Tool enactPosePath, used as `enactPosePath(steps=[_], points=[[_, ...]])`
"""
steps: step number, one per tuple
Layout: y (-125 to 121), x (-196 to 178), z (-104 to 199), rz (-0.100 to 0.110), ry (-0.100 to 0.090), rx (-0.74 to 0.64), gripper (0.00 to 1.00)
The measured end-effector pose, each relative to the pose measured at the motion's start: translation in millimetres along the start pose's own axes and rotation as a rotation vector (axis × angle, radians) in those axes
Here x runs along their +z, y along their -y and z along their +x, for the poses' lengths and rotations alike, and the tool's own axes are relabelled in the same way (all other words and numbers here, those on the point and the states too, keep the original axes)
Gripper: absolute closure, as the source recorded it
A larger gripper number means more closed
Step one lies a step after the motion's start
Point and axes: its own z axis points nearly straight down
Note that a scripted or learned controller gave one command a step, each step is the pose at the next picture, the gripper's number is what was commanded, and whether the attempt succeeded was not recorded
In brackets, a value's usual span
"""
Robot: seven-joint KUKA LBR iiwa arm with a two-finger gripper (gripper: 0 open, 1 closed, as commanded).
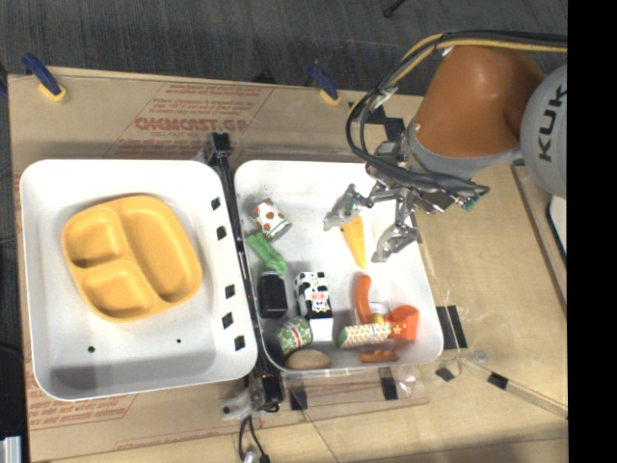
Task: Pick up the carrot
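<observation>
Now the tool (370, 225) hangs with its fingers spread wide over the right bin (424, 278); the carrot (355, 240) lies between them on the bin floor, pointing down toward the front.

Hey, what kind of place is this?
Probably a robotics lab test bench: two white bins clamped on cardboard, toy food like a carrot, and a robot arm's hand over them.

**Plastic, metal and cardboard**

Both white bins (116, 365) look like smooth, slightly glossy plastic. The yellow tray (130, 256) has a matt plastic look. The gripper (371, 225) fingers gleam like bare metal. The bench (193, 114) is covered in printed brown cardboard.
</observation>
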Motion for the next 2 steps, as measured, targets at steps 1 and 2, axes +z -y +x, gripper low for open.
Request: enactPosePath(steps=[1, 2], points=[[54.0, 132.8, 24.9, 0.009, 0.006, 0.102, 0.00], [55.0, 118.8, 20.8, 0.016, 0.010, 0.094, 1.00]])
